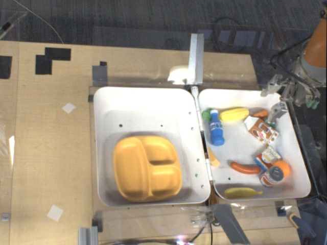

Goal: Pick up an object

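From the overhead camera, the pincer point(280, 107) hovers at the right bin's point(301, 188) top right corner, open, holding nothing. Closest grab looks like the snack packet point(262, 130), just below-left of it, long axis running diagonally.

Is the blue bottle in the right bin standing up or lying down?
Lying down. The blue bottle shows its whole side on the right bin's floor, green cap toward the far wall.
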Action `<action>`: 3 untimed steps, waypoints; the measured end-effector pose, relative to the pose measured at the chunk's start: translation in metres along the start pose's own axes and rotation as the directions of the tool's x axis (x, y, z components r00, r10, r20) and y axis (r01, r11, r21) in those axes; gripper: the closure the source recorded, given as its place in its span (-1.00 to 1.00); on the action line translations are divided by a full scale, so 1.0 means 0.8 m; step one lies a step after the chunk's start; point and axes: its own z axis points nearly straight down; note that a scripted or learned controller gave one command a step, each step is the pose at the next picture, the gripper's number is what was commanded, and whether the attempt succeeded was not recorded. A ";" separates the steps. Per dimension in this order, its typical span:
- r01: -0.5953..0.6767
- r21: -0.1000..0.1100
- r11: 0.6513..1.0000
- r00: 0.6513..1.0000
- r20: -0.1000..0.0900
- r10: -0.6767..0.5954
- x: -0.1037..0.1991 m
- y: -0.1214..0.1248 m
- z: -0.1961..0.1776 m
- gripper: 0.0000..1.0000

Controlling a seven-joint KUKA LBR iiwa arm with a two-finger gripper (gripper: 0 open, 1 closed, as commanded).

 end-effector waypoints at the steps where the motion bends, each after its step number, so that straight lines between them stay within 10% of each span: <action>1: -0.192 -0.003 0.981 0.981 -0.017 0.192 -0.007 0.114 0.063 -1.00; 2: -0.110 -0.002 0.994 0.994 -0.011 0.110 0.013 0.110 0.139 -1.00; 3: -0.104 -0.003 0.995 0.995 -0.001 0.104 0.008 0.112 0.121 1.00</action>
